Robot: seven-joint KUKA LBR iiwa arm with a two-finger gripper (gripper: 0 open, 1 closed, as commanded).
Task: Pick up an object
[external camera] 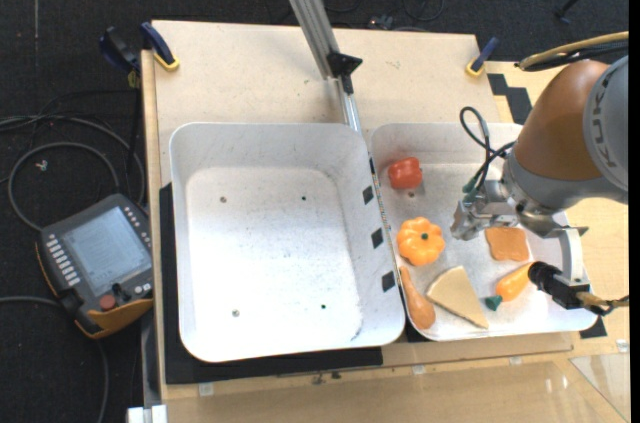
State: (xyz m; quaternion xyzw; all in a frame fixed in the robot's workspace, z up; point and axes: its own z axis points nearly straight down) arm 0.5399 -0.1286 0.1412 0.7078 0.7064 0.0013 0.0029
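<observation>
I see worktop [250,76] carrying left bin [200,146], right bin [440,133]. Arm [570,131] over right bin; tool [468,223] low beside pumpkin [420,242], state unclear. Cheese wedge [458,295], carrot [417,301], tomato [404,173] nearby.

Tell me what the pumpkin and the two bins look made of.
Pumpkin: probably moulded plastic toy, smooth, even orange with a slight sheen. Left bin and right bin: likely thin formed plastic, matte white, with rounded corners and speckled scuffs.
</observation>
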